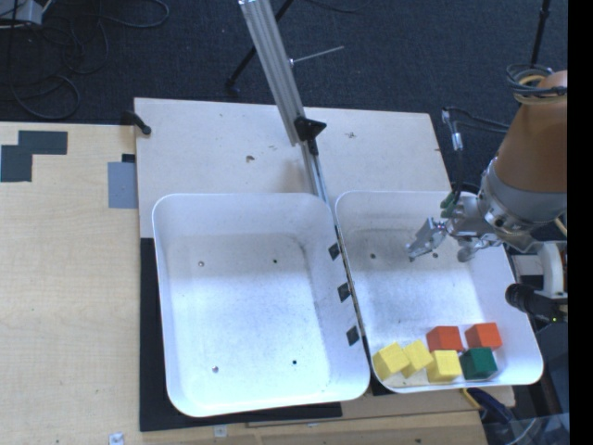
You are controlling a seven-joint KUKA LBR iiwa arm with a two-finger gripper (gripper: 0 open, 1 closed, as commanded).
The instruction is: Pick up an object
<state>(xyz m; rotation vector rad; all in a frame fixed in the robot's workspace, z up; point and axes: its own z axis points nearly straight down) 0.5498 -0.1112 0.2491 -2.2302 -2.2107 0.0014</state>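
Observation:
Several small blocks are clustered in the near right corner of the right bin (398,295): three yellow ones (417,354), a red one (445,338), an orange one (484,335) and a green one (478,363). My gripper (424,241) hangs over the middle of the right bin, pointing left. It is well above and behind the blocks and touches none of them. Behind it, the grey wrist and orange band (542,137) come in from the right.
The left bin (241,295) adjoins the right bin, with black clips (344,291) along the shared rim. A slanted metal rail (278,72) rises from the back of the bench between the bins. Cables and a stand lie on the dark floor behind.

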